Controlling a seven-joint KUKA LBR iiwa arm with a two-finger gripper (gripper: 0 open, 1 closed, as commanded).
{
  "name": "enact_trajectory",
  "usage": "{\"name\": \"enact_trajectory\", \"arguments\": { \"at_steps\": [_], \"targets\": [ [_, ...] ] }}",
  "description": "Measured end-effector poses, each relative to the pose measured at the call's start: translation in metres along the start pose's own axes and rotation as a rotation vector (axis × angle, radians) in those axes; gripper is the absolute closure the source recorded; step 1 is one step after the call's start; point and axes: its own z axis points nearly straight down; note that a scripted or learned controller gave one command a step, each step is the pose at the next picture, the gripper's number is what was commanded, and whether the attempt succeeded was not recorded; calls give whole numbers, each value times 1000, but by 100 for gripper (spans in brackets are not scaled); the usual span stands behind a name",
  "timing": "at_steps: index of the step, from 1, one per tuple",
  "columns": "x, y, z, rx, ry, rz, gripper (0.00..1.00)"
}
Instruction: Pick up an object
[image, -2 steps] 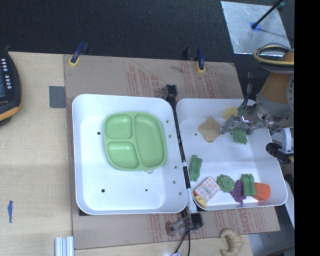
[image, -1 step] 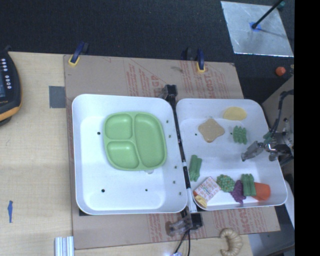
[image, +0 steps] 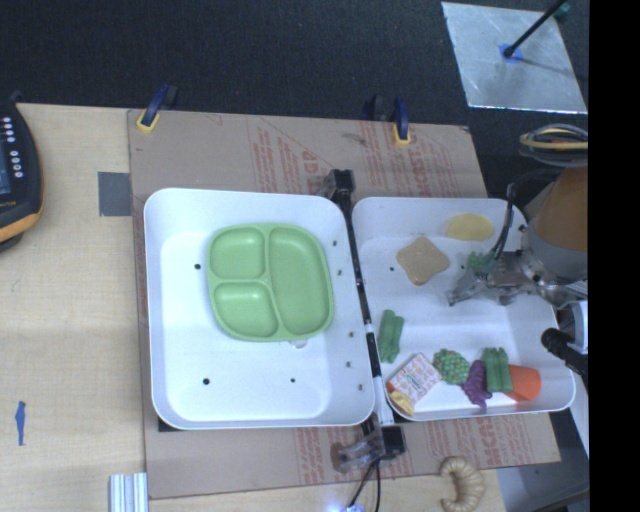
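The right bin (image: 455, 305) carries all the loose toy food, so any pick must come from there: a slice of bread (image: 423, 259) and a yellow piece (image: 469, 227) toward its far edge, a green pepper (image: 389, 335) by its left wall, and grapes (image: 452, 364), an eggplant (image: 477, 382), a carrot (image: 517, 381) and a small snack packet (image: 413, 381) along the near edge. The left bin (image: 165, 300) bears a green divided plate (image: 270, 281).

The claw (image: 478, 283) hangs low near the right bin's right wall, beside the bread, with a green scrap at its tip; I cannot tell how wide it stands or whether it grips anything.
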Motion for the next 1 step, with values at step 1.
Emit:
{"name": "enact_trajectory", "arguments": {
  "at_steps": [1],
  "targets": [
    [52,62,-8,-4,2,-3,0]
  ]
}}
